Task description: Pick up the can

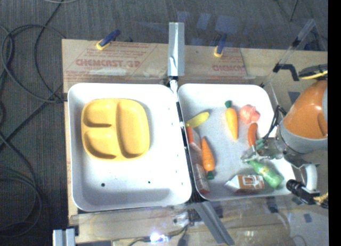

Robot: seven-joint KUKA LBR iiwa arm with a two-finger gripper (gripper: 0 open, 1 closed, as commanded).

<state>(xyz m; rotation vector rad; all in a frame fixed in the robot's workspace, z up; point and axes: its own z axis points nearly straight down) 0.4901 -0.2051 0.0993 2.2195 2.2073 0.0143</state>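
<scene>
Nearest the camera in the right bin (pixel 216 97), the can (pixel 248 182) looks to be lying on its side by the near wall, white with a brown label. Honestly it's a bit blurry. A green toy (pixel 270 174) is touching it on the right. Just beyond those, the gripper (pixel 257 153) hangs low over the right side of the bin, with the arm's orange band (pixel 309 116) behind it. Can't tell if the tool is apart or together, it's just a tangle of metal from this angle. Nothing is visibly caught in it, and the can sits just near of it.

Over toward the bin's left wall there's a carrot (pixel 207 157) pointing away. Farther back are a second carrot (pixel 232 122), a thin red-orange piece (pixel 252 132), a pink lump (pixel 249 113) and a banana (pixel 197 119).

The left bin (pixel 75 154) holds a yellow divided tray (pixel 115 128) in its far half. Past both bins, two blue-and-yellow clamps (pixel 107 39) sit on the board.
</scene>
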